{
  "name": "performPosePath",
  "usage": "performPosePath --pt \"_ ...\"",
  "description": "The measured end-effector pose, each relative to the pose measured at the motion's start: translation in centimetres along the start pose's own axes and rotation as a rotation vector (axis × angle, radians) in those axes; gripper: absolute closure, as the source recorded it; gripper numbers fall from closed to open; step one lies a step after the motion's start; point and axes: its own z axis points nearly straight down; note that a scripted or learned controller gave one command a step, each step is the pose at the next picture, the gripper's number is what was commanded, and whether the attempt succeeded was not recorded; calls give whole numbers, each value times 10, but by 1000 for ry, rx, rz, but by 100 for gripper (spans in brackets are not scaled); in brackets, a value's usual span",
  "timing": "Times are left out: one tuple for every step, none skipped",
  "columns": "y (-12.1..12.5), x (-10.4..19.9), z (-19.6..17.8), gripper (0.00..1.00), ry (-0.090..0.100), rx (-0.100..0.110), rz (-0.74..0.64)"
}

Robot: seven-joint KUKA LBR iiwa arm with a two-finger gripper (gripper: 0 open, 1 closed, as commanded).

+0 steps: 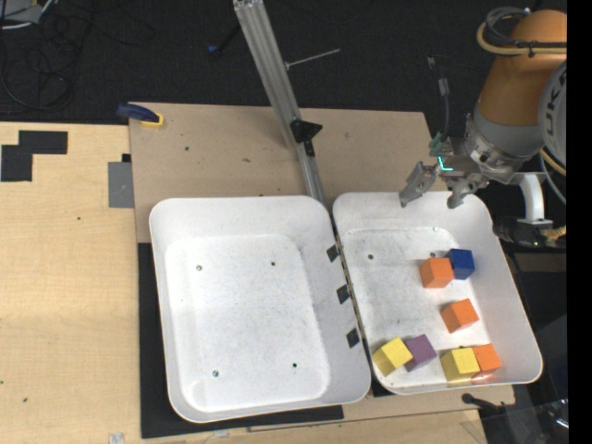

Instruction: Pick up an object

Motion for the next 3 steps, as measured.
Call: performPosePath --pt "1 0 -3 0 -1 -5 -2" --pt "0 4 62 0 0 2 0" --pt "-9 -2 114 0 0 2 2"
